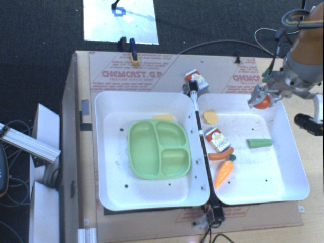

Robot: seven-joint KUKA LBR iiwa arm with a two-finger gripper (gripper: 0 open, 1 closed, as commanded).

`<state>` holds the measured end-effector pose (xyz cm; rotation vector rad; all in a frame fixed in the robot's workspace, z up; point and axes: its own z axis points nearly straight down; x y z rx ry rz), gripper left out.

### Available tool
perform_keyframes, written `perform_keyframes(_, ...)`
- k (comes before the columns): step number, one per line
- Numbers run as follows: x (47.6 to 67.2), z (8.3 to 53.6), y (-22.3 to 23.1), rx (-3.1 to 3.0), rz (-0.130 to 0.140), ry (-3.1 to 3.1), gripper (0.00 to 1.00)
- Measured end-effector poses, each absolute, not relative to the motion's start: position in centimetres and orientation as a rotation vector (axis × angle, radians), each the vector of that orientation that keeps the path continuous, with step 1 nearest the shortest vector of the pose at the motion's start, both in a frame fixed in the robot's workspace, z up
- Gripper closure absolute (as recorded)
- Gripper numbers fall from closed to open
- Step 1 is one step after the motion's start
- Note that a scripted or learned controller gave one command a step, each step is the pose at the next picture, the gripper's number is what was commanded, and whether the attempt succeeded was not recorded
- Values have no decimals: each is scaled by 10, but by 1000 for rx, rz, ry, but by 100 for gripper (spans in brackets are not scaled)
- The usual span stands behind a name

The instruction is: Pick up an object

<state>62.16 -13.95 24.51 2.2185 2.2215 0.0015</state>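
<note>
Risk at this stage centres on the small red-orange object (261,103) seen at the tip of the gripper (259,99), raised over the far right corner of the right bin (283,135). The piece appears pinched between the pincer's fingers, though little of it shows beyond them, so the hold looks shallow. Judged from that, a rounded item caught near its edge could slip free on any quick swing of the arm and drop back into the bin, or strike the rim and bounce onto the bench beyond. The cable looping near the wrist could also drag as the arm turns.

Taking the right bin as landmark: the red-orange object sits in the pincer above that bin's far right corner, touching the fingertips and apparently clear of the floor, though the slanted view makes the height uncertain. Elsewhere in the right bin lie a green block (259,143) near its middle, a carrot (224,171) and a sausage (220,155) by its left wall, a small carton (217,138) just above them, and a yellow piece (210,117) toward the far left corner. Left of the right bin, the neighbouring bin (109,186) holds a green divided plate (158,149).
</note>
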Motion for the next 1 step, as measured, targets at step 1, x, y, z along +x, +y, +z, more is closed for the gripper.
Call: perform_keyframes(1,663,234,-152,2215,2,2224,100)
